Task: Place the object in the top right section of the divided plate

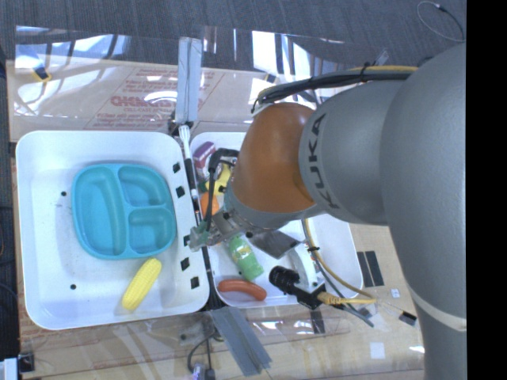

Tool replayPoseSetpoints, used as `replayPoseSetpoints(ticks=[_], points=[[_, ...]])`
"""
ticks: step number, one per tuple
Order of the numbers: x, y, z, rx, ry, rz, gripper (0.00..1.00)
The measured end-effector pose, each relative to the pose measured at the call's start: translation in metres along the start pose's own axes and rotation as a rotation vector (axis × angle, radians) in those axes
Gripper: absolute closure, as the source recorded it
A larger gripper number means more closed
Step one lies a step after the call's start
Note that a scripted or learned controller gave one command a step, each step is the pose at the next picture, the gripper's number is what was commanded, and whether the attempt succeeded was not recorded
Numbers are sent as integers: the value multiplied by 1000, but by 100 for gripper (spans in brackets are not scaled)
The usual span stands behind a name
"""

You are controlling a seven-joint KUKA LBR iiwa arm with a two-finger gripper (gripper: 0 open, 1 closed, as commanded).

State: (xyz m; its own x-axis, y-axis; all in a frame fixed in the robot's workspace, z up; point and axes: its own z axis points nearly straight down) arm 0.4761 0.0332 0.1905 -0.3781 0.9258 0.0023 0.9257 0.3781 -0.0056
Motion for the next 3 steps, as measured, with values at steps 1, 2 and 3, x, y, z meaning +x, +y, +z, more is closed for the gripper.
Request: replayPoseSetpoints(ticks=[1, 2, 3], points=[[0, 1, -9, 1, 0, -5, 100], [0, 2, -19, 2, -1, -10, 100], [22, 42, -4, -4, -3, -166, 100]])
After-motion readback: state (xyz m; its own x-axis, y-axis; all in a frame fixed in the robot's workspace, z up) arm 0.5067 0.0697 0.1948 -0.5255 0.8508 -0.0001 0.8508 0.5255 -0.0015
